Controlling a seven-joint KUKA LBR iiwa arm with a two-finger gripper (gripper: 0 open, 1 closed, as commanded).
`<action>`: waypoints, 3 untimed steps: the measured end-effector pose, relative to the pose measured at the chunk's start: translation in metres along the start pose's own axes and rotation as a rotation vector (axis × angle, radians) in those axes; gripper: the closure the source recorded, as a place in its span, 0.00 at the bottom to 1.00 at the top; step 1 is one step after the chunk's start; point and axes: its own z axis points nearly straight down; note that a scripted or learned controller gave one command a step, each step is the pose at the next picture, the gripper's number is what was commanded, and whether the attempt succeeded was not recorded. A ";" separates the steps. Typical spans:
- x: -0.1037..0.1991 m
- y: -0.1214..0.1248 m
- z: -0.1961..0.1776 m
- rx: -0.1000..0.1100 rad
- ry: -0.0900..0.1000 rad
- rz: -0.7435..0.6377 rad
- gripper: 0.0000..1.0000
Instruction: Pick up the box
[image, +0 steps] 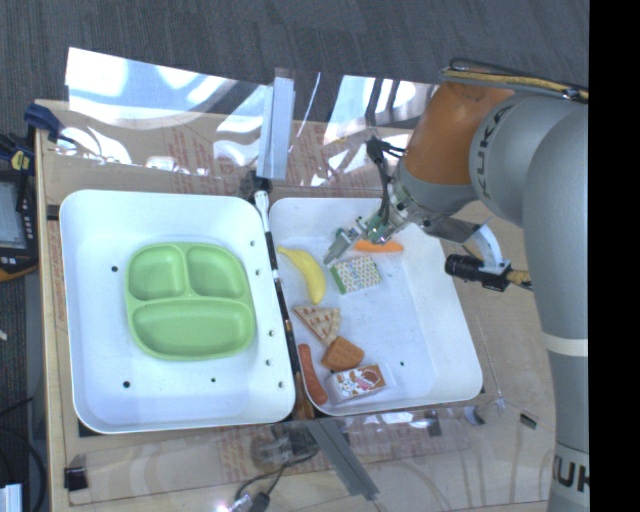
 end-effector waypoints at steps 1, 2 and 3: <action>-0.015 -0.030 0.071 -0.007 -0.007 -0.082 0.00; -0.017 -0.028 0.058 -0.009 -0.013 -0.085 1.00; -0.017 -0.028 0.058 -0.008 -0.013 -0.086 0.00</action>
